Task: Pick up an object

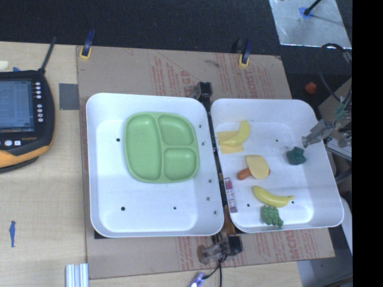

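Observation:
The right white bin (281,115) holds several toy foods. A yellow banana-like piece (235,137) lies at its upper left, with a pale yellow slice (258,166) and a small orange-red piece (243,174) in the middle. A yellow banana (272,197) and a green broccoli (271,216) lie near the front. A dark green lump (295,155) rests by the right wall. My gripper (309,139) comes in over the bin's right side, just above and to the right of that lump, with nothing seen held.
The left white bin (108,184) carries a light green divided plate (161,147). A teach pendant (21,121) lies on the bench at far left. Clamps (244,52) hold the cardboard sheet at the back.

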Tool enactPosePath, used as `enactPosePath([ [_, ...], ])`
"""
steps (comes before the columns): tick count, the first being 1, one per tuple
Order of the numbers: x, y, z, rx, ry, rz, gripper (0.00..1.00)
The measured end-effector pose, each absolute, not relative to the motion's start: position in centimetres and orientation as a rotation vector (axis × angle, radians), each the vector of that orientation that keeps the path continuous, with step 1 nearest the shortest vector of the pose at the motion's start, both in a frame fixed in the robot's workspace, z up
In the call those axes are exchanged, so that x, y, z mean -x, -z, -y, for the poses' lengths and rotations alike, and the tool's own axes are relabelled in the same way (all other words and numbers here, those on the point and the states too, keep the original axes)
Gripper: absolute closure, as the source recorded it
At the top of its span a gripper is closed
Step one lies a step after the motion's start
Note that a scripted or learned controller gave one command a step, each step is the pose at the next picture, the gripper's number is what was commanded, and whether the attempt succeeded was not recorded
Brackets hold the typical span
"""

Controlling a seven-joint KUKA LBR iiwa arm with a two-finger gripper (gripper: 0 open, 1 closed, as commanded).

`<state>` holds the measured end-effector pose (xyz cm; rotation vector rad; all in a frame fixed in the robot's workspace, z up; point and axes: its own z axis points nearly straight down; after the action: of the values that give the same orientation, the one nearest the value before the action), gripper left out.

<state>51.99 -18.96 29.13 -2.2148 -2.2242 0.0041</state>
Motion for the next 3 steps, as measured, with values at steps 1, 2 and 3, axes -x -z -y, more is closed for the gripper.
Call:
enactPosePath([
  [1, -53.2, -20.6, 16.4, 2.212, -0.007, 2.226, 0.00],
  [2, -54.8, -14.0, 10.7, 2.211, -0.007, 2.226, 0.00],
  [3, -54.9, -9.1, 10.9, 2.213, -0.007, 2.224, 0.00],
])
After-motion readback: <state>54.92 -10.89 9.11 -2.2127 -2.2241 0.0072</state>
